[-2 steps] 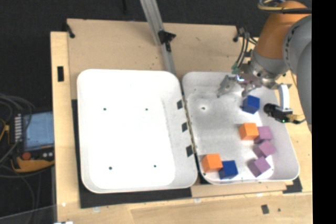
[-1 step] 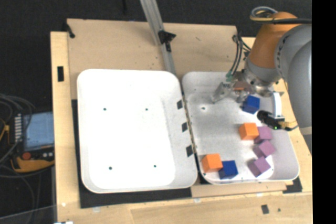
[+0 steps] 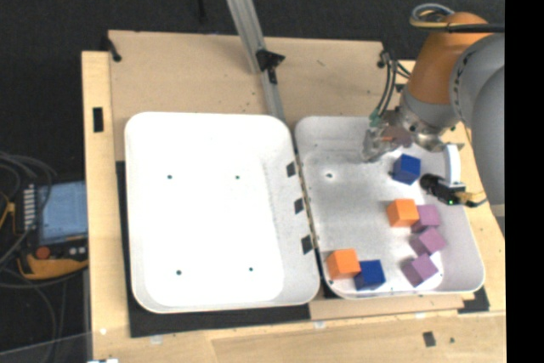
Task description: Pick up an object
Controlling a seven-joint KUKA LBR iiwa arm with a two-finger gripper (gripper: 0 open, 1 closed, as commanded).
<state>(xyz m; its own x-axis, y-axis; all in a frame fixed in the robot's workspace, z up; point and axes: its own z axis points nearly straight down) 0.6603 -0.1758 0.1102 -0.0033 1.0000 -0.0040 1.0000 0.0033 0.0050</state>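
Over the right bin's far edge, the grey arm's claw hangs low, just beside a blue cube that sits near the far right corner. Nothing shows in its grip; how far open it is cannot be told. Judged from this, the approach step is in hand. Next it needs to centre over one block and descend. Along the bin's right and near edges lie two orange cubes, three purple blocks and another blue cube. Beside it, the left bin shares the worktop.

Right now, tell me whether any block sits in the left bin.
No. The blocks, such as the orange block, all lie in the right bin; the left bin shows bare white floor.
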